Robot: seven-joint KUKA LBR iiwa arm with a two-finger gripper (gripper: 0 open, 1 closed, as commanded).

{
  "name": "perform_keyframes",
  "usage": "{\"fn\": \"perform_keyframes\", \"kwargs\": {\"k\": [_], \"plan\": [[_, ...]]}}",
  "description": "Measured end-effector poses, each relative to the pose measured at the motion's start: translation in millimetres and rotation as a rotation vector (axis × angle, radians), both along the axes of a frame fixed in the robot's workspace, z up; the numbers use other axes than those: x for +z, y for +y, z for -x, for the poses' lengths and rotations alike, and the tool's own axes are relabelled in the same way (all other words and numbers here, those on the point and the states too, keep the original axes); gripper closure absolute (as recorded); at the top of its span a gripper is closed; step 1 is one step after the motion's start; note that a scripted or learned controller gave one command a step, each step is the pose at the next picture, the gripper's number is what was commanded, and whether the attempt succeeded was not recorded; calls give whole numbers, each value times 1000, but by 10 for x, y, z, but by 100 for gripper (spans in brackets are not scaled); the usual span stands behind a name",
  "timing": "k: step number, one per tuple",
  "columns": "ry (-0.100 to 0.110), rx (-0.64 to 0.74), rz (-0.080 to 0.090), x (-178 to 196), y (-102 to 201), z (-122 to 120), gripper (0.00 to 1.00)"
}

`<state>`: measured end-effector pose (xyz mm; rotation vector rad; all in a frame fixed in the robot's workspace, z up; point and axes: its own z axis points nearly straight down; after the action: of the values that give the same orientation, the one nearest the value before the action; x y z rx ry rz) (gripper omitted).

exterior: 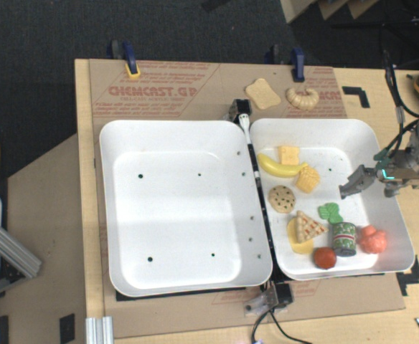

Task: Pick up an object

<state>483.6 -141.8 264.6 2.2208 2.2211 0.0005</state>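
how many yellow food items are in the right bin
4: a banana, a cheese cube just above it, a corn piece to its right, and a yellow wedge under the pizza slice. Others may be hidden.

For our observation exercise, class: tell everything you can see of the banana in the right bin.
The banana is a small, curved yellow toy, smooth and plastic-looking, lying flat in the upper left part of the right bin, close to the divide between the bins. Its left end tapers to a point; its right end runs up against the corn cob. A pale yellow cheese block sits just above it, touching or nearly so. The cookie lies below it, apart. It looks whole and nothing grips it.
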Motion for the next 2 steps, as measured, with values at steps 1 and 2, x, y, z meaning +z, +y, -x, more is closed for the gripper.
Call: {"fn": "perform_keyframes", "kwargs": {"k": [1, 2], "plan": [[13, 1, -5, -1191, 246, 68, 0], [-2, -2, 1, -1018, 218, 39, 100]]}}
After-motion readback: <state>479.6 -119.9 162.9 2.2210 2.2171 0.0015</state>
